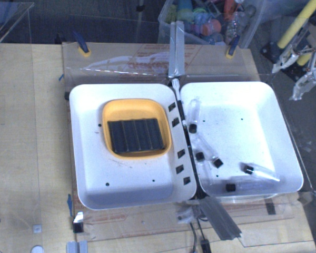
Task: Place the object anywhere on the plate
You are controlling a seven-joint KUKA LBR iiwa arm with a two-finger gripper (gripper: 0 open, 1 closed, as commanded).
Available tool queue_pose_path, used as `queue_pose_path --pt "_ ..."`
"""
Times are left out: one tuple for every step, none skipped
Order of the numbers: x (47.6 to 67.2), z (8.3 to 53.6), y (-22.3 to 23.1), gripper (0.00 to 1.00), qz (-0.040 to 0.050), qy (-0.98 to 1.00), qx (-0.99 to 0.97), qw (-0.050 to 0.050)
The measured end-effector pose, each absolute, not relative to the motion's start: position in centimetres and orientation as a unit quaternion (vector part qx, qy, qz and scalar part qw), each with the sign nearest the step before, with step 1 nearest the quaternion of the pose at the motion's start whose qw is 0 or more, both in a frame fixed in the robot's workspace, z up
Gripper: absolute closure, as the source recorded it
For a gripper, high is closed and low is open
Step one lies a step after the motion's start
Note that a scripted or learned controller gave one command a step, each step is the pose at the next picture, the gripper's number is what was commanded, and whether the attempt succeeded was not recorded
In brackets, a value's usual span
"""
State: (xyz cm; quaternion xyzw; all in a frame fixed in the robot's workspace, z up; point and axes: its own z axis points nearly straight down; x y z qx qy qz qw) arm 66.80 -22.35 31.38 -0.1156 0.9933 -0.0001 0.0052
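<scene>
camera view | plate (109, 113): yellow, in left bin (84, 141), bearing dark ridged block (136, 135) | clear pens (260, 173): lying in right bin (263, 109) | gripper (304, 86): far right, state unreadable | progress: seemingly done

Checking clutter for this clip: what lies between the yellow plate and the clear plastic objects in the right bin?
In the camera view, the dividing wall with black tabs, where both bins meet, separates the yellow plate from the clear plastic objects.
</scene>
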Motion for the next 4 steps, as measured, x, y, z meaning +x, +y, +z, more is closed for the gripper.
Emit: queue_pose_path --pt "66.9 32.6 -22.5 1.00 -0.0003 0.994 -0.112 0.011" --pt "66.8 39.0 -22.2 1.00 -0.0011 0.968 -0.253 0.006" --pt "61.7 43.7 -22.3 1.00 -0.0006 0.913 -0.407 0.004" --pt "55.6 43.6 -22.3 1.00 0.0004 0.831 -0.557 0.002"
